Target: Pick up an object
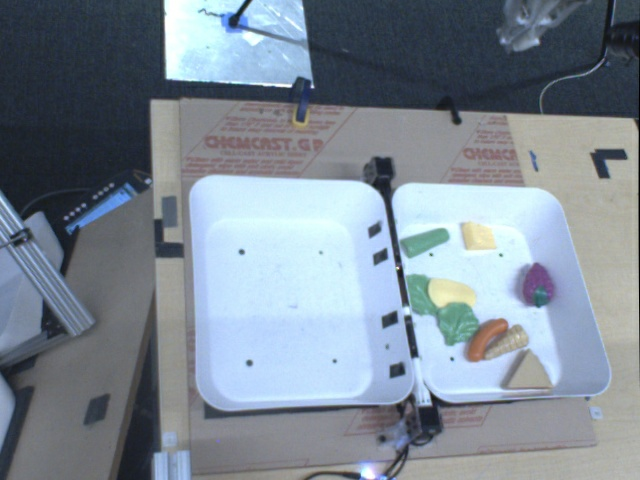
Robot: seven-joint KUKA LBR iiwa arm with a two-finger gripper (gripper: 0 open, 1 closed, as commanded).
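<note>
Several toy foods lie in the right bin (575, 268): a green pea pod (425, 240), a yellow cheese block (478, 236), a purple eggplant (537, 284), a yellow banana piece (452, 292), green leafy pieces (458, 321), an orange sausage (487, 338) touching a pale corn cob (510, 340), and a tan wedge (527, 372). My gripper (530, 13) hangs high at the top right, well beyond the far edge of the bins and looking blurred. Nothing can be seen in it.
The left bin (285, 288) sits beside the right one, joined by a black hinge strip (395, 278). A cardboard sheet (400, 138) lies under both. A silver plate (235, 28) is on the floor behind, and a metal frame (35, 278) stands at the left.
</note>
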